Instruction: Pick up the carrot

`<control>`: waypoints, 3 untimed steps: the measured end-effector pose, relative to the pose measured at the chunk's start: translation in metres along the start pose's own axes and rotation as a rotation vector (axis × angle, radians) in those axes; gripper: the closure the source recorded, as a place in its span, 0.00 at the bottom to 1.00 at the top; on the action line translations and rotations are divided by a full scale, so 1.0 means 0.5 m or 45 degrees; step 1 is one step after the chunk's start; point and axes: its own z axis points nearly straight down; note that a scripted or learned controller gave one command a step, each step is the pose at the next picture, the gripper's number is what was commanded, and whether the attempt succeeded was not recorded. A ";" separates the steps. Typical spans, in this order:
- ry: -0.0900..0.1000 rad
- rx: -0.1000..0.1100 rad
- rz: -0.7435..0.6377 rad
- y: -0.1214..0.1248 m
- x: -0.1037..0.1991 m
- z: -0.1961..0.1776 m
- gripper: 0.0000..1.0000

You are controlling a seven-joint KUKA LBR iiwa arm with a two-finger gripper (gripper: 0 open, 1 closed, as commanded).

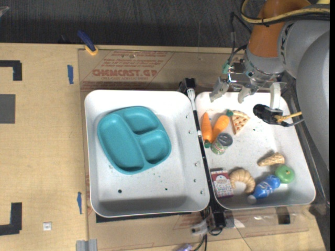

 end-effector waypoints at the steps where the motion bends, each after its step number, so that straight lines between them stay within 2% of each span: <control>1: -0.002 0.018 -0.007 -0.122 -0.121 0.106 0.00; 2: -0.003 -0.009 0.046 -0.048 -0.086 0.167 0.00; 3: -0.009 -0.028 0.042 -0.038 -0.087 0.135 1.00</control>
